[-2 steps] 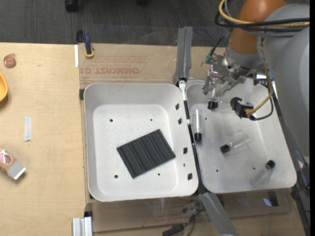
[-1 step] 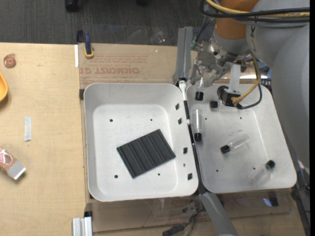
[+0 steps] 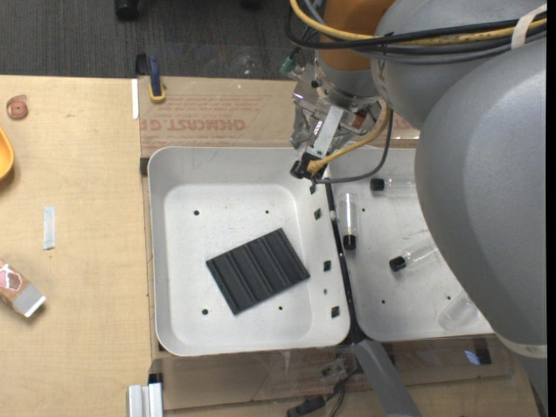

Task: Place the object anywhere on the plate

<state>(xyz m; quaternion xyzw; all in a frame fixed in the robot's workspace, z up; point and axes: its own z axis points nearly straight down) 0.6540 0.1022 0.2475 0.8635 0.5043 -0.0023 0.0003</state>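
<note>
A black ribbed plate (image 3: pixel 258 269) lies flat and turned at an angle in the middle of the left bin (image 3: pixel 174 233). In the right bin (image 3: pixel 382 320) lie clear tubes with black caps: one (image 3: pixel 347 221) along the divider, one (image 3: pixel 409 258) near the middle, and a small one (image 3: pixel 383 183) at the back. My gripper (image 3: pixel 318 135) hangs over the back edge of the bins, above the divider, well behind the plate. I see nothing held in it.
Another clear piece (image 3: pixel 456 312) rests at the right bin's front right. Cardboard (image 3: pixel 217 115) lies behind the left bin. The wooden bench (image 3: pixel 69 189) on the left bears an orange dish (image 3: pixel 3 156), a small metal strip (image 3: pixel 49 228) and a wrapped block (image 3: pixel 19 290).
</note>
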